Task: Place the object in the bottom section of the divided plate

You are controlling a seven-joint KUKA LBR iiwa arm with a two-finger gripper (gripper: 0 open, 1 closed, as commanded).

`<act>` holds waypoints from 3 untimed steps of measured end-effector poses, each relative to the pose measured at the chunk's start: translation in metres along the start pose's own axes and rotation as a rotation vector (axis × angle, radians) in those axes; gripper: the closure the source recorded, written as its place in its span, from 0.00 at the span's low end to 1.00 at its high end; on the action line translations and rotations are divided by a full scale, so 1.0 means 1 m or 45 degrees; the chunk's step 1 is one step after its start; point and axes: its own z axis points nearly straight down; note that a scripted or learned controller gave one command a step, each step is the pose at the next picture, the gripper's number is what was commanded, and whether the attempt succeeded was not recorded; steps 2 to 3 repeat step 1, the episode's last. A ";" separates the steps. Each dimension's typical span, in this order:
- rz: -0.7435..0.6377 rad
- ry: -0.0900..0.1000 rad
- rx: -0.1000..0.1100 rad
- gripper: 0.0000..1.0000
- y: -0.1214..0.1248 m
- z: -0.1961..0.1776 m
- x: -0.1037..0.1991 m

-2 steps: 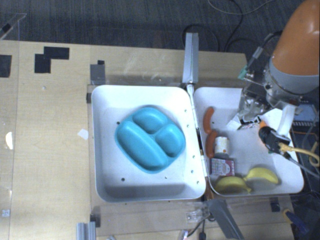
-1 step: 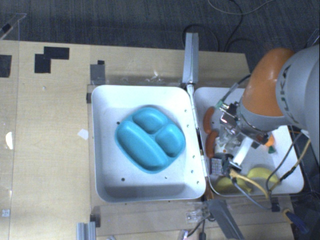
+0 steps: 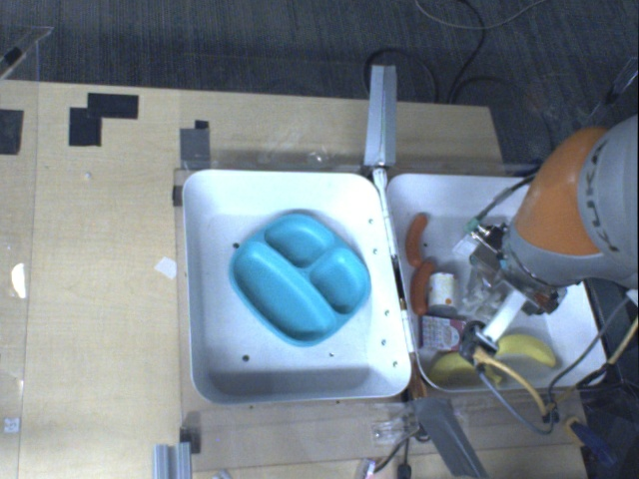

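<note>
We judge the pick step to be in hand. The end effector (image 3: pixel 471 307) hangs low over the bin (image 3: pixel 559 193) right of the blue divided plate (image 3: pixel 300 277), near a banana (image 3: pixel 526 349) and a sausage (image 3: pixel 423 279). We cannot tell how open it is, or whether it grips anything. The object, whichever it is, lies right of the plate. The next move calls for a secure grasp, then a carry left into the plate's bottom section.

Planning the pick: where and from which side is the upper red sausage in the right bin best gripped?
Grip the upper red sausage at its middle, from straight above, closing across its narrow width: it lies flat, its long axis running up the view.
</note>
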 end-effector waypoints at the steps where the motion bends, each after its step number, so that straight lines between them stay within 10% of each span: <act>1: 0.187 0.002 -0.002 1.00 -0.005 -0.211 0.061; 3: 0.187 0.002 -0.002 1.00 -0.005 -0.211 0.061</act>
